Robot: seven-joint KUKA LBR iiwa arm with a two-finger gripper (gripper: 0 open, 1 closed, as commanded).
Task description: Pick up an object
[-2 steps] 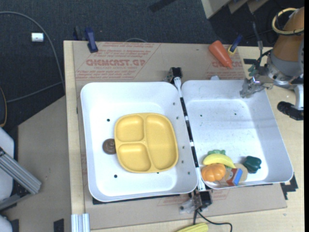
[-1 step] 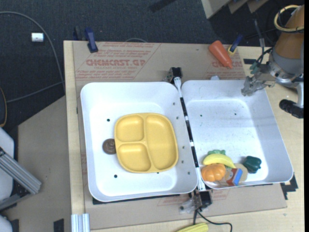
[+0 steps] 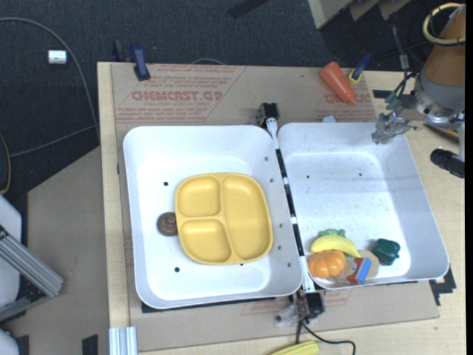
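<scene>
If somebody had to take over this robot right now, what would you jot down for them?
Hand: over the far right corner of the right bin; nothing seen between its fingers, and open or shut is unclear.
Things: a yellow banana, an orange toy, a dark green piece and a small red-and-blue item are clustered at the right bin's near edge. A yellow divided plate lies in the left bin, a brown disc beside it.
Done: nothing picked yet.
Left: grasp and lift one object.

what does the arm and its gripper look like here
The arm enters at the upper right: a rounded grey body with a broad orange band above the wrist and a yellow cable loop over it. The gripper is small, metallic grey, with thin dark wires alongside.
</scene>
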